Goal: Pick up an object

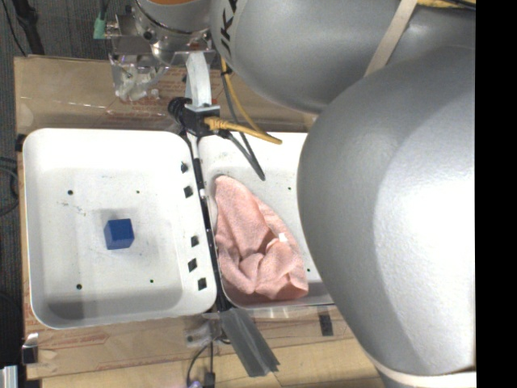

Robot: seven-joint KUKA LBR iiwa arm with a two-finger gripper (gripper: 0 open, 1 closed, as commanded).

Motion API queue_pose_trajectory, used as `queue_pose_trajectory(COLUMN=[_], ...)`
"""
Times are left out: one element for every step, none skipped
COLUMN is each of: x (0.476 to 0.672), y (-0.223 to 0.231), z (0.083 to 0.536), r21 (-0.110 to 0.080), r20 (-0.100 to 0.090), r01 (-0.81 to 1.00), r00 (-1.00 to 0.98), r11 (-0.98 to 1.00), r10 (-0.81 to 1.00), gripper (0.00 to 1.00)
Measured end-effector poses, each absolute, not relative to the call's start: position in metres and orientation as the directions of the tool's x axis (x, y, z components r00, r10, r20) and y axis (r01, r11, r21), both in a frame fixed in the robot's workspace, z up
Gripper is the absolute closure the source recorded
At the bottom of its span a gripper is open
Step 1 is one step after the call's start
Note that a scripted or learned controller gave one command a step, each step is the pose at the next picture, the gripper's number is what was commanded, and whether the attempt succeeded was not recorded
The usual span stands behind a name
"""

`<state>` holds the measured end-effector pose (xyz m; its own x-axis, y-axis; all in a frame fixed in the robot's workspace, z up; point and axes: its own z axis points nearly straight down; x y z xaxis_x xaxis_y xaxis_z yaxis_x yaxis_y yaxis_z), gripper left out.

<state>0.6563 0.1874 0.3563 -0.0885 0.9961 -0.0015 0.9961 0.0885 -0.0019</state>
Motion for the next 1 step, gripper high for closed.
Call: queue_pose_trajectory(x=[0.6554], y=[0.1762], z=[0.3369], r21=[-0.004], r20=[-0.002], r01=[0.996], r00=[-0.085], r11=[0.085], r10=[0.996], gripper=[1.0])
